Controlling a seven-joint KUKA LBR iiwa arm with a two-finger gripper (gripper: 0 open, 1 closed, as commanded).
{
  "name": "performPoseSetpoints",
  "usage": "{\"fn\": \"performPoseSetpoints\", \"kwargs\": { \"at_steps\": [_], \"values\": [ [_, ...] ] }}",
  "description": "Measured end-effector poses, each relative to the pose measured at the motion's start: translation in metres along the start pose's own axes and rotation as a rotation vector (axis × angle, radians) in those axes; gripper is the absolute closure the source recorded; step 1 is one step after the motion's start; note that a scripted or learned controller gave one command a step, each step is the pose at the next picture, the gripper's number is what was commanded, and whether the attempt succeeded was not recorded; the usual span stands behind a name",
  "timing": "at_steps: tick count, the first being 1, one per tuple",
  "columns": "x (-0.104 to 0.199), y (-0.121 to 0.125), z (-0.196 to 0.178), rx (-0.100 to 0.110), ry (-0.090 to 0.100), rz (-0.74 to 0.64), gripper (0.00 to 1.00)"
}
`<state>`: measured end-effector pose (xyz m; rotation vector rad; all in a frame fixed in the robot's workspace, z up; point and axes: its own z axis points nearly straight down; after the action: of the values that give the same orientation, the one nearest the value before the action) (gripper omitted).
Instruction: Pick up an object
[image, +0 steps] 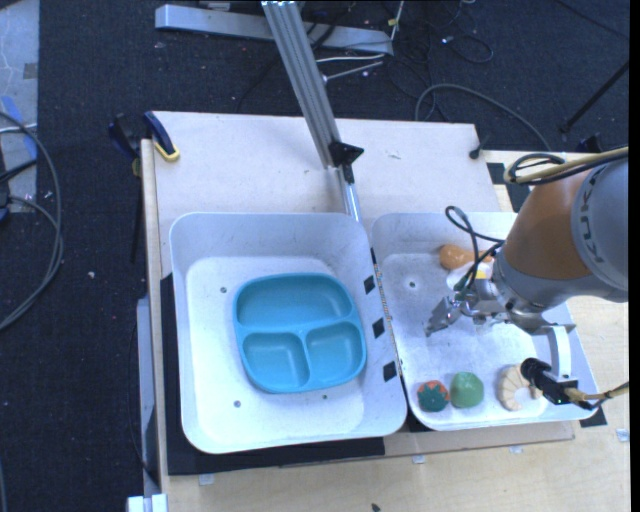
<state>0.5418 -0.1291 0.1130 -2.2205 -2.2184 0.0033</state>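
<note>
My gripper (447, 314) hangs low over the middle of the right bin (410, 270), its fingers spread apart with nothing between them. An orange object (456, 256) lies at the bin's back, partly behind the arm. Along the front edge sit a small red-and-teal ball (432, 395), a green round object (466, 389) and a cream, shell-like object (514, 388). All of these are apart from the gripper.
The left bin (200, 300) holds a blue divided plate (298, 331). A grey metal pole (312, 85) slants down to the bins' back edge. A black cable loops over the arm's wrist (470, 235). The bench's wooden edge (300, 135) runs behind both bins.
</note>
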Motion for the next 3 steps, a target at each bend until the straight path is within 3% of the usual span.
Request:
{"fn": "performPoseSetpoints", "kwargs": {
  "at_steps": [1,2,3],
  "values": [
    [0.0,0.001,0.02,-0.004,-0.001,0.0,0.0],
    [-0.002,0.003,0.007,-0.012,-0.006,0.001,1.0],
    [0.002,0.006,-0.036,-0.008,-0.001,-0.004,1.0]
  ]
}}
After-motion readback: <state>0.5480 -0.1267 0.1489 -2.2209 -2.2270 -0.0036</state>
